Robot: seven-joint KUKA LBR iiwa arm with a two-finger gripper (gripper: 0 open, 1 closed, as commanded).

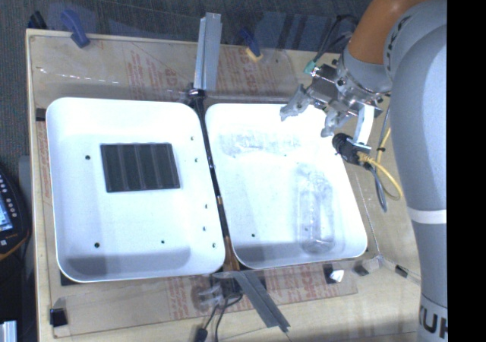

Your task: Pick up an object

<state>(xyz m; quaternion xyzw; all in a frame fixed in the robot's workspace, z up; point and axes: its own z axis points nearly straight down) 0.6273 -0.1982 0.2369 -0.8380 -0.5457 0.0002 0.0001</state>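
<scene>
A clear plastic bottle lies on its side in the right bin, toward its right front. A crumpled clear plastic wrapper lies near that bin's back. My gripper hangs above the right bin's back right corner, its two fingers spread apart with nothing between them. It is above and behind the bottle and to the right of the wrapper.
The left bin holds a dark ribbed rectangular pad. A metal divider post stands at the back between the bins. Blue clamps sit along the bench's back edge. A yellow cable hangs beside the wrist.
</scene>
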